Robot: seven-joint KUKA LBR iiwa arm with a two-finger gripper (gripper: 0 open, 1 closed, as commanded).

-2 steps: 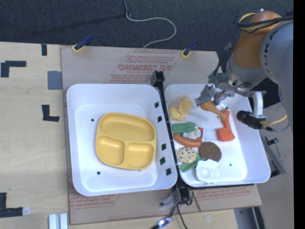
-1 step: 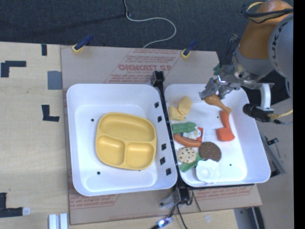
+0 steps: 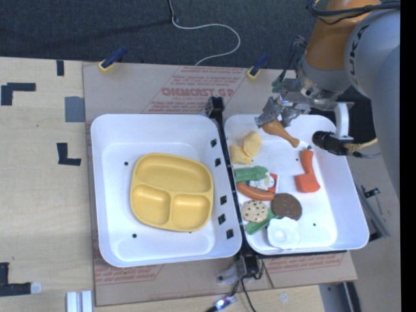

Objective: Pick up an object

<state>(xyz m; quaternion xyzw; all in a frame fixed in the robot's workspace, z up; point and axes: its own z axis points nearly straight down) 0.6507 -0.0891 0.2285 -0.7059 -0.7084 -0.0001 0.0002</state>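
My gripper [image 3: 277, 114] hangs over the far left part of the right bin [image 3: 338, 220]. A tan chicken drumstick [image 3: 282, 131] has its thick end between the fingers and its thin end pointing down to the right, so the gripper is shut on it. Lying in the same bin are yellow pieces [image 3: 247, 148], a green pod [image 3: 251, 173], a hot dog [image 3: 255, 190], a cookie [image 3: 255, 210], a brown patty [image 3: 286, 205], a white piece [image 3: 281, 233] and an orange carrot [image 3: 307, 173].
The left bin [image 3: 110, 174] holds a yellow divided plate [image 3: 172, 192]. A black divider rail [image 3: 224, 174] runs between the two bins. The arm's grey body and orange band [image 3: 338, 25] stand over the right bin's far right corner.
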